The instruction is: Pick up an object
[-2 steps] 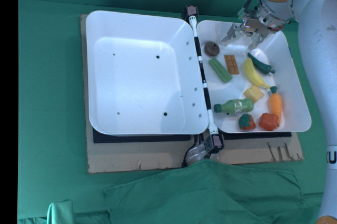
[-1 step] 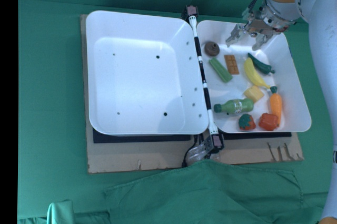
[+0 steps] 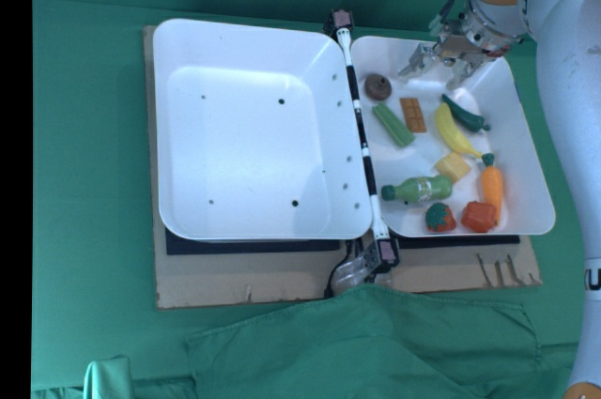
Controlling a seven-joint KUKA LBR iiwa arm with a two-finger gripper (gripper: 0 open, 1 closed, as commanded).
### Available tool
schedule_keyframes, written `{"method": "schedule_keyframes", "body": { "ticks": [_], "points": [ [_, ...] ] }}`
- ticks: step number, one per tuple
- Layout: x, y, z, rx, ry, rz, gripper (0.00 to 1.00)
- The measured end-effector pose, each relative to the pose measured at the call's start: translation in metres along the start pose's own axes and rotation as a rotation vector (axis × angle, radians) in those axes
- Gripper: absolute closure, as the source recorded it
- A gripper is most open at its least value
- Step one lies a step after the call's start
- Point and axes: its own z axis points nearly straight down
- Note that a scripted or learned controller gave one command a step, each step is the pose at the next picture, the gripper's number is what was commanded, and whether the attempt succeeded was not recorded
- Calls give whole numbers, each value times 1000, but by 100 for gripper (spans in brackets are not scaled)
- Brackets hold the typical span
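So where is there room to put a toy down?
The large white left bin has a bare floor wall to wall. The smaller white right bin is crowded: yellow plastic banana, orange carrot, green bottle and other toys, under the open two-finger gripper.

green cloth (image 3: 94, 200) — cardboard base (image 3: 244, 284), even light

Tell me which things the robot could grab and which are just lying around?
For the job: gripper, spread open above the right bin; in it the banana, carrot, green bottle, brown donut, green cucumber, dark green zucchini.

Just lying about: left bin, cardboard base, green cloth.
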Motion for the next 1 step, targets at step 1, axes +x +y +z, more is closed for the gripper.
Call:
{"method": "schedule_keyframes", "body": {
  "ticks": [1],
  "points": [
    [64, -1, 1, -3, -22, 3, 0]
  ]
}}
